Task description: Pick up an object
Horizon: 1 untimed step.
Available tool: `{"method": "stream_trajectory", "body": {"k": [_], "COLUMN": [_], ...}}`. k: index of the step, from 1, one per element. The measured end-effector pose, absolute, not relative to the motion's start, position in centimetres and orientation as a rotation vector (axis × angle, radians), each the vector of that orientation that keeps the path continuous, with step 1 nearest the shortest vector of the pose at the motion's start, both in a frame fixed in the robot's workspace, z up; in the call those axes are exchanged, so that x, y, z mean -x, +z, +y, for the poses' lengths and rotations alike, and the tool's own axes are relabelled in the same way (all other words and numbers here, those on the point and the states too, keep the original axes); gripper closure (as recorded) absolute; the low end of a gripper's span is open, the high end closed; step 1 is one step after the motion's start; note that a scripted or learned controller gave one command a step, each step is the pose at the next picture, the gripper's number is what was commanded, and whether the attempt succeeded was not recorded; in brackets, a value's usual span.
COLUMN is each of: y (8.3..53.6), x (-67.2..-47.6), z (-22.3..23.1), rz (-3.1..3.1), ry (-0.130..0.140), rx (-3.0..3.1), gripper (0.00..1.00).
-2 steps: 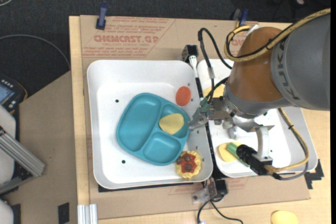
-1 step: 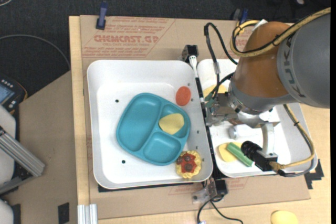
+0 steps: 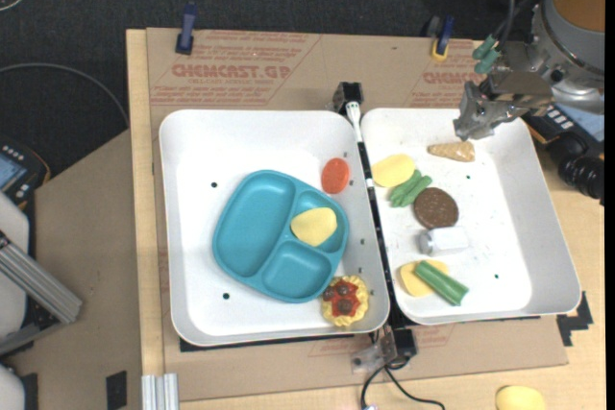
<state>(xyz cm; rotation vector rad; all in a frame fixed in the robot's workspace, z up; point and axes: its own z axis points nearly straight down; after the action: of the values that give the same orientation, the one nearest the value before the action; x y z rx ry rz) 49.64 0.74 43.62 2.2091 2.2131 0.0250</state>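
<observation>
The gripper [image 3: 474, 125] hangs at the far end of the right bin [image 3: 548, 206], just above a tan wedge of food [image 3: 452, 150] with nothing between its narrowly parted fingers, so it should centre over the wedge before descending and closing.

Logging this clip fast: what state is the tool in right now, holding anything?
Tool: open or shut cannot be told; it hangs just above the tan wedge-shaped piece in the right bin, nothing visibly held.

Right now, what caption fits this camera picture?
Gripper hovers by a tan slice; a blue plate sits in the other bin.
</observation>
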Motion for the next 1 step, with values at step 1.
{"method": "stream_trajectory", "body": {"k": [1], "y": [52.40], "x": [-50.68], "z": [5.15], "rz": [2.222], "ry": [0.018], "rx": [-2.209], "gripper": [1.00]}}
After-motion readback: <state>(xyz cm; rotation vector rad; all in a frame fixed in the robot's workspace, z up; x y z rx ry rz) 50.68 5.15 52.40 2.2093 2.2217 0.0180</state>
